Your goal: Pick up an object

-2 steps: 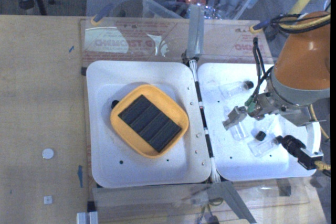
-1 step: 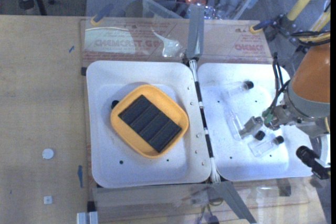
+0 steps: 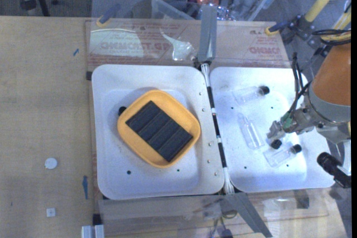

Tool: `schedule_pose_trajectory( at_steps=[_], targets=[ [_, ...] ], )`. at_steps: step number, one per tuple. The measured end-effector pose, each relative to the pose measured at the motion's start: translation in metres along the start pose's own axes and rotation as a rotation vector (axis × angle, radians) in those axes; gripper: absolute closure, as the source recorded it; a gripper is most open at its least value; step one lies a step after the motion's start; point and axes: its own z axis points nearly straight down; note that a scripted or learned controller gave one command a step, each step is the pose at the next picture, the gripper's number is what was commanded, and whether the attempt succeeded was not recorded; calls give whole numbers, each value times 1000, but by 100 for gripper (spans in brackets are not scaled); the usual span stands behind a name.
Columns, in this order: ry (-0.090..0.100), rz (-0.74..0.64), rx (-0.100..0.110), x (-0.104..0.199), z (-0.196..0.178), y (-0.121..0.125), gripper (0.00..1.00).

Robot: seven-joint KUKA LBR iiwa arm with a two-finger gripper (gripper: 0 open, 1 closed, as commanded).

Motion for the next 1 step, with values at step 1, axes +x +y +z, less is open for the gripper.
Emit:
schedule_pose_trajectory(
  at_steps=[1],
  targets=[
    [0, 0, 0, 0, 0, 0, 0]
  ],
)
